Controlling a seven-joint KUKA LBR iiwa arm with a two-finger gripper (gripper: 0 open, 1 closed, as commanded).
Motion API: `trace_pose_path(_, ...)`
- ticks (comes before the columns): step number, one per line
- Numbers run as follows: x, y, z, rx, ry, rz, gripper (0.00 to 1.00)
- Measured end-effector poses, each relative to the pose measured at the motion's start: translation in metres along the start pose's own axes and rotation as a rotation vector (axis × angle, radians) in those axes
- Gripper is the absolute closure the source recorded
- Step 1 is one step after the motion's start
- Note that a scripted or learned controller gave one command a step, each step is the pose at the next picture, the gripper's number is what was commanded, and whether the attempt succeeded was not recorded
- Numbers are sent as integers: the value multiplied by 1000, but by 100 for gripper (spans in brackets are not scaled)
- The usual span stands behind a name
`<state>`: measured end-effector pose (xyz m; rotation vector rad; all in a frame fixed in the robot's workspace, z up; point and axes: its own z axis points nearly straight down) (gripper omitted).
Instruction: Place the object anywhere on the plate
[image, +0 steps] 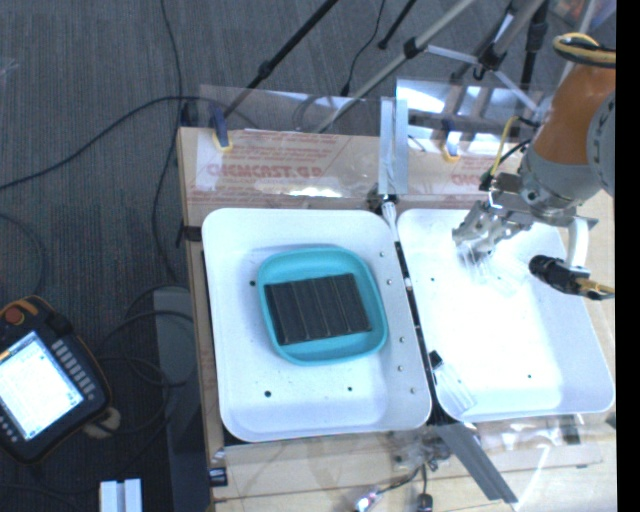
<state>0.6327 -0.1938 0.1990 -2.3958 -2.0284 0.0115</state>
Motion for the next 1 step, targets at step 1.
trace_pose_path(1,0,0,0,0,0,0,0)
